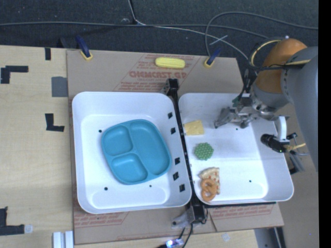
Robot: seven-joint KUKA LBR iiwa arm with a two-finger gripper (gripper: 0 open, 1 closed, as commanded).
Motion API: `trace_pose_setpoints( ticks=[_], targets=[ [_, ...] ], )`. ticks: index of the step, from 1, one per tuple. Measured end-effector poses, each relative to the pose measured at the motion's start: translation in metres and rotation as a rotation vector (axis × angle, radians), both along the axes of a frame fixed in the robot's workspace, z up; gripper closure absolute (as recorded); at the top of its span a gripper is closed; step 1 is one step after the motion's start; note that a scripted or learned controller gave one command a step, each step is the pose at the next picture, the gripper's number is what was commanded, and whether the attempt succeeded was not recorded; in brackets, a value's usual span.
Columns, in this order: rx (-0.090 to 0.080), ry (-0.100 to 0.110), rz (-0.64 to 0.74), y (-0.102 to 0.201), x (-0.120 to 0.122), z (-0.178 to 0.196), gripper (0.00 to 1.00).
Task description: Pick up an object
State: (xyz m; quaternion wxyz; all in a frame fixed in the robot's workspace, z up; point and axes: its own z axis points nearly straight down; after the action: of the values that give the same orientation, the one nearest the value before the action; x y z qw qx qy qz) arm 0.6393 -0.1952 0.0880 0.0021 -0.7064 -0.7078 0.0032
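The claw (223,120) hangs low over the right bin (269,182), whether wide or narrow I cannot tell, the yellow cheese slice (194,127) just left, the green ball (203,150) below-left.

Two shallow white plastic bins: left bin (85,138), right bin (258,174), both plain white, few small black marks on floors. Three-compartment plastic tray (135,151) at frame centre-left was light blue. Flat square block (194,127) was pale yellow; round knobbly ball (203,150) was green; pretzel-shaped pieces (210,182) were orange-tan. Corn-like oblong (169,62) at upper centre was bright yellow. Cardboard sheet (129,76) was brown, red lettering. Arm (282,68) at right edge was grey with orange band.
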Motion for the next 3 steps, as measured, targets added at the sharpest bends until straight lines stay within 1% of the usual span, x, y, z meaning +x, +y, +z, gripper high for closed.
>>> trace_pose_setpoints(
  ticks=[1, 2, 3],
  targets=[
    [-0.001, -0.002, 0.001, 0.000, 0.001, 0.013, 1.00],
    [0.000, -0.012, -0.001, -0.007, -0.002, 0.072, 1.00],
    [0.001, -0.011, 0.000, -0.002, 0.000, 0.116, 1.00]
  ],
)
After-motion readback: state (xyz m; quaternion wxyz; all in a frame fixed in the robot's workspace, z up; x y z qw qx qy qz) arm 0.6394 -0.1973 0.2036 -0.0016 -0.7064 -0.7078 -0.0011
